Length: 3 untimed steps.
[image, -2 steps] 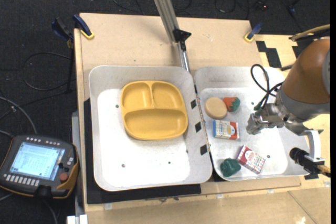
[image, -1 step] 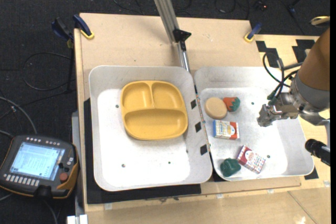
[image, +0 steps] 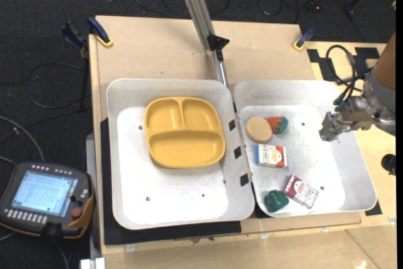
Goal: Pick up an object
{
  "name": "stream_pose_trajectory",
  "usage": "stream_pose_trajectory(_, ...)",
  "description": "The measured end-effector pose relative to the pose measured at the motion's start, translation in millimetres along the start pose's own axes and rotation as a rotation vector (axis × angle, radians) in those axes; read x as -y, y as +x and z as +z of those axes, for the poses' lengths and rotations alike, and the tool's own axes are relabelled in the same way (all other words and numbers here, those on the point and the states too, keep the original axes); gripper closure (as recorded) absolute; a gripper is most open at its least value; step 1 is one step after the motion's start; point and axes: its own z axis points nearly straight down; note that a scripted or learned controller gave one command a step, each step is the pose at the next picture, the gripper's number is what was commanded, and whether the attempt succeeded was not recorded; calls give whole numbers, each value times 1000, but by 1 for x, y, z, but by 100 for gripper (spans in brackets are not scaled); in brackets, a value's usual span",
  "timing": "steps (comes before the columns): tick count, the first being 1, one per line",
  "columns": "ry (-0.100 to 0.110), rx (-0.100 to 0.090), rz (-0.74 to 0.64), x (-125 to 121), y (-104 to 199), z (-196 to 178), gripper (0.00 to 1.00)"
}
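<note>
Start at the near edge of the right bin [image: 352,154]: you have a green lump [image: 275,200] lying against the near-left wall, and just beside it, to the right, a small red-and-white carton [image: 300,191] lying tilted. A little farther in, a second carton [image: 271,155], white with red and yellow print, lies flat near the bin's left side. Beyond that a tan disc [image: 258,129] sits touching or very nearly touching a red-and-green piece [image: 278,125] on its right. None of these has been lifted; all five rest on the bin floor, so as far as you can judge the pick has not yet been made. The gripper [image: 330,131] hangs over the right part of this bin, about level with the disc but well apart from it, above bare white floor. It has nothing in its grasp that you can see; whether it is spread or closed you cannot tell from this slanted angle. The arm [image: 384,82] comes in from the right edge behind it. Look left and you find the left bin [image: 126,129] holding a yellow divided plate [image: 185,132], sitting toward its far half with nothing in its compartments. What is left, then, is nearly everything: choosing one object, moving over it, descending, closing on it and raising it. The nearest candidates to the gripper look to be the red-and-green piece and the flat carton.
</note>
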Motion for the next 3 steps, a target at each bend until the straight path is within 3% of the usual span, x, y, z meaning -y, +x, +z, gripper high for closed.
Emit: stream_pose_trajectory(3,6,-3,-4,-54,142,42,100)
